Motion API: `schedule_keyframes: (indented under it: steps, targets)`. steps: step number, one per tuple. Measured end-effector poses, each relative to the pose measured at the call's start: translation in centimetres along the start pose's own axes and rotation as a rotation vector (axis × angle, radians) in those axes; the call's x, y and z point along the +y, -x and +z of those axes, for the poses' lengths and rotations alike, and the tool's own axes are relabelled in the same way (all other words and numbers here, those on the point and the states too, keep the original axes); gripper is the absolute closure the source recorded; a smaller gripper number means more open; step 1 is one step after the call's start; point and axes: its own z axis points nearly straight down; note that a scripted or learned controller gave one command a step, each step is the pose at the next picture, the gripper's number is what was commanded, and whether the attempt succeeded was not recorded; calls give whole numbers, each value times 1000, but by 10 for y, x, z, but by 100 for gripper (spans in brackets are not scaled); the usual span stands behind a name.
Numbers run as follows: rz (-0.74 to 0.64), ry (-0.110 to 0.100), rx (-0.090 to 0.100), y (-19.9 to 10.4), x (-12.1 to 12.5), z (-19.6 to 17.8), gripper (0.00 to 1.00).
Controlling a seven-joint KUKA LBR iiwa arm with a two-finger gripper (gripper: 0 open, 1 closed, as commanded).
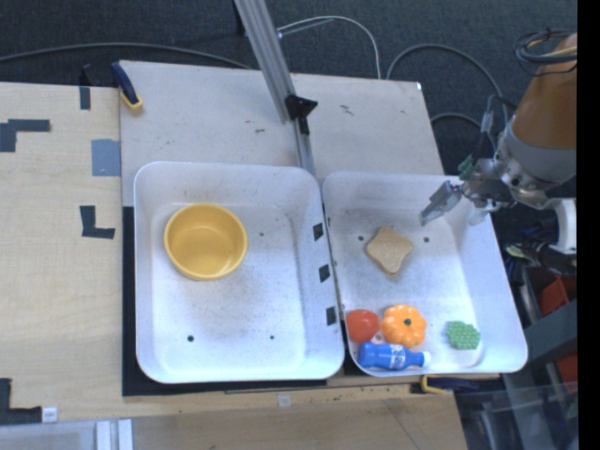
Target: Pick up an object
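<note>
My gripper (442,201) hangs empty, fingers narrowly parted; I'd drop toward seven o'clock, straddling the bread slice (389,249) squarely

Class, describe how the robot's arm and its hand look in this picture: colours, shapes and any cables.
The arm enters at the right: a rounded orange band above a grey wrist section. The hand is small, metallic grey, ending in slim fingers. Thin dark cables loop near the wrist and behind the arm.

Blue-yellow clamp (127,85) on bench (206,111) far-left; slanted metal pole (272,50); cables (375,45).
</note>
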Motion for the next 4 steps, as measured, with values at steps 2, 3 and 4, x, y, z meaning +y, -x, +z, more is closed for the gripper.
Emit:
schedule_keyframes:
  steps: [2,3,4]
  targets:
    - [1,-7,1,-2,0,65,0]
    - [1,-7,1,-5,1,129,0]
    - [2,7,-1,-4,4,141,0]
